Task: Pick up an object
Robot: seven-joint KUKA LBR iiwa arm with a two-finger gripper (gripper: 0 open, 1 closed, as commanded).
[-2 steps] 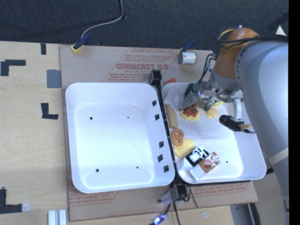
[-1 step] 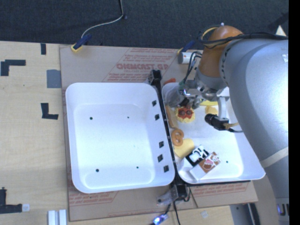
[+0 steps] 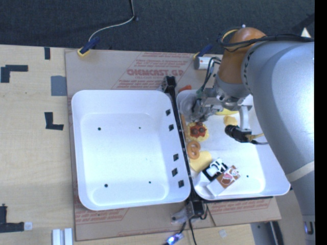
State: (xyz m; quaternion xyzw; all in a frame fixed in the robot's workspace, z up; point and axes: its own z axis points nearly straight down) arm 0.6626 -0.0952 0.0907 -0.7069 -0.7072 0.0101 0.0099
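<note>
Down at the far-left corner of the right bin point(image 3: 258, 185), the gripper point(image 3: 197, 111) is seen lowered among the clutter, pointed at the bin floor. How wide it's open can't be told (it's all a grey blur from this angle), and nothing can be seen gripped by it. Just below it in the view, close to touching, a small red-and-yellow object point(image 3: 198, 131) is sat on the bin floor next to the dividing wall. Further toward the near edge along that same wall, a tan ring-shaped piece point(image 3: 193, 149) is laid, then a yellow chunk point(image 3: 201, 160) right against it. A black-and-white box point(image 3: 215, 168) is found beside the yellow chunk, and a brown-and-white packet point(image 3: 228, 177) is rested against that. Another yellow item point(image 3: 230, 119) is partly hidden by the wrist. The orange band point(image 3: 240, 55) is seen above the wrist, and the big grey arm point(image 3: 286, 96) is stretched over the bin's right side. The left bin point(image 3: 122, 152) is set alongside, both carried on a brown cardboard sheet point(image 3: 148, 71) over the wooden bench point(image 3: 30, 152).
</note>
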